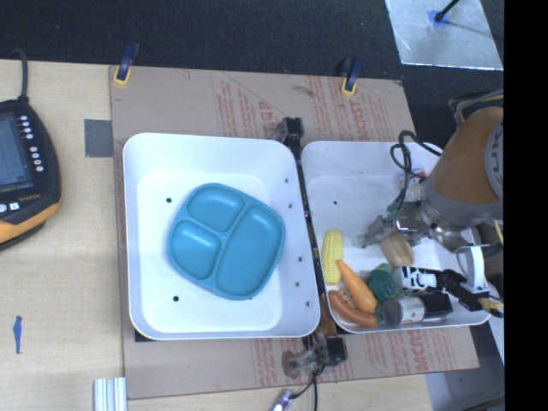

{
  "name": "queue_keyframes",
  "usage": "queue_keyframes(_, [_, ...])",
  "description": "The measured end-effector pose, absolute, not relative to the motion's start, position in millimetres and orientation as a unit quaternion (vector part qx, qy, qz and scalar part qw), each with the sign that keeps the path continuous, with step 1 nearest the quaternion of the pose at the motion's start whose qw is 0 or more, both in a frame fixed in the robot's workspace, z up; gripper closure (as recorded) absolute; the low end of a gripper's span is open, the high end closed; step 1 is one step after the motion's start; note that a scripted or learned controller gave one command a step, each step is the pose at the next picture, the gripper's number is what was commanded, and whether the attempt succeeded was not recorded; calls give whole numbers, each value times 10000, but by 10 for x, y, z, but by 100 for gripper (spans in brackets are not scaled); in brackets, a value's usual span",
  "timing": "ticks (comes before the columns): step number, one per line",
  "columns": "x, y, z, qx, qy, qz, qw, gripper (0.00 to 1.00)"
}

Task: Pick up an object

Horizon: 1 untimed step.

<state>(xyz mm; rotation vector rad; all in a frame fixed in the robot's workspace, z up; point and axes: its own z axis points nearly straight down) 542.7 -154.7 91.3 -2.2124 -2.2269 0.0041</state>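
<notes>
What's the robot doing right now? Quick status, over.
Hand low in right white bin, beside tan rounded object. Nothing seen gripped. Yellow corn cob and orange carrot crowd close.

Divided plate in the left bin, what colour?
Light blue divided plate, lying in the left bin; clearest in the camera view.

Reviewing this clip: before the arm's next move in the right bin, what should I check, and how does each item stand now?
1. Gripper over right bin: ok.
2. Object between fingers: cannot tell; a tan piece sits right under it.
3. Targets present: ok; corn, carrot, hot dog lie clustered.
4. Objects separated for a clean pick: not ok; carrot touches its neighbours.
5. Blue plate in left bin, out of path: ok.
</notes>
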Motion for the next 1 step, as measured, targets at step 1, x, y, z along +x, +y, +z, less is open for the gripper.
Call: queue_keyframes(1, [5480, -2106, 919, -7061, -7081, 8, 4, 0])
